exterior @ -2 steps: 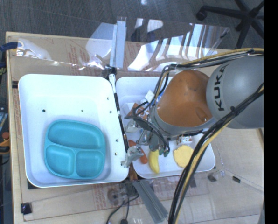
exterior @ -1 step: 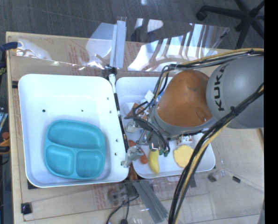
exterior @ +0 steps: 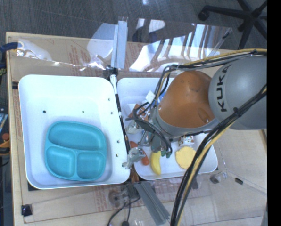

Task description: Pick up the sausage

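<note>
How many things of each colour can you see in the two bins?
Blue: 1, the tray in the left bin
Yellow: 2, a banana-like piece and a rounder piece in the right bin
Total: 3 that I can tell. Small reddish bits show by the gripper, but the arm covers the rest.

A teal divided plate (exterior: 76, 150) lies in the left white bin (exterior: 32, 93). In the right bin (exterior: 131, 91), near its front, sit a banana (exterior: 156, 163) and a yellow piece (exterior: 185, 157).
</note>
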{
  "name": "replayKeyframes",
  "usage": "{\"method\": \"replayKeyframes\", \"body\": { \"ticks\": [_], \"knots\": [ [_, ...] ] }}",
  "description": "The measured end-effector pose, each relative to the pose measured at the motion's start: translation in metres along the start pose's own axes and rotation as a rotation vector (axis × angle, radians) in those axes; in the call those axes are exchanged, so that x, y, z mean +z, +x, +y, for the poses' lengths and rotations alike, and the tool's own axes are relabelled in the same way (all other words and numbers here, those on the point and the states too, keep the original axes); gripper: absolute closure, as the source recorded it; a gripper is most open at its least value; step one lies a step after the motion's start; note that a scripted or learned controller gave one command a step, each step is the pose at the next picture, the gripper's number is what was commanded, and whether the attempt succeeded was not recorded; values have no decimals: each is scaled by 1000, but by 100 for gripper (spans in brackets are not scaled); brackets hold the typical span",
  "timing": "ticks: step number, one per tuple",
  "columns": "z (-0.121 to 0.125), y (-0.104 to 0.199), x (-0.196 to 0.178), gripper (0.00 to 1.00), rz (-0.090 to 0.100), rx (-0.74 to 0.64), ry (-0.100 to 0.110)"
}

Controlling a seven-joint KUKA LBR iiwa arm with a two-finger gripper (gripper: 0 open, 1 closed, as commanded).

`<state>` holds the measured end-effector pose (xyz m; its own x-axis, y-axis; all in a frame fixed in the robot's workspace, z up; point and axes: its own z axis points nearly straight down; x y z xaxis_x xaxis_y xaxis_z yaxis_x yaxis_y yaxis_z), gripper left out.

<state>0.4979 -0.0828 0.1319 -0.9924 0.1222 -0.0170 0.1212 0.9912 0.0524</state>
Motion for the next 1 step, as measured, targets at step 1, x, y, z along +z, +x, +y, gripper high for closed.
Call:
{"method": "replayKeyframes", "body": {
  "ticks": [1],
  "knots": [
    [0, 0, 0, 0, -5, -41, -4]
  ]
}}
